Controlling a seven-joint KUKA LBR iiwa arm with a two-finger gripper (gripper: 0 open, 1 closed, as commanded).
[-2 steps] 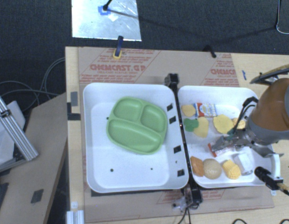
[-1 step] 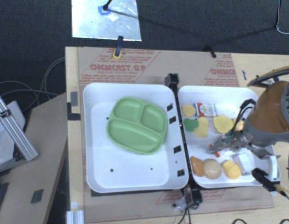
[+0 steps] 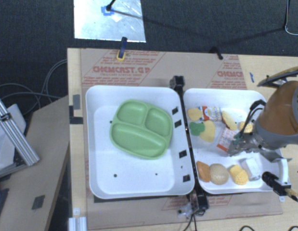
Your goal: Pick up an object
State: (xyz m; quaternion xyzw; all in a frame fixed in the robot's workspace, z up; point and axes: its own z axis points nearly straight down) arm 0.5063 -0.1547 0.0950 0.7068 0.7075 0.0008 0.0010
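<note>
The right bin (image 3: 213,93) holds several small toy foods: a yellow piece (image 3: 194,114), a green one (image 3: 197,127), a red and white packet (image 3: 226,139), a tan bun (image 3: 218,173), an orange piece (image 3: 203,170), a yellow corn-like piece (image 3: 239,175) and a white block (image 3: 251,167). My gripper (image 3: 237,147) reaches in from the right and sits low over the red and white packet near the bin's middle. The arm's body hides its fingers.
The left bin (image 3: 103,177) carries a green divided plate (image 3: 141,128). A black divider (image 3: 183,129) runs between the bins. The arm's orange band (image 3: 283,109) and grey wrist cover the right bin's right side. A black part (image 3: 274,181) sticks out near the front right corner.
</note>
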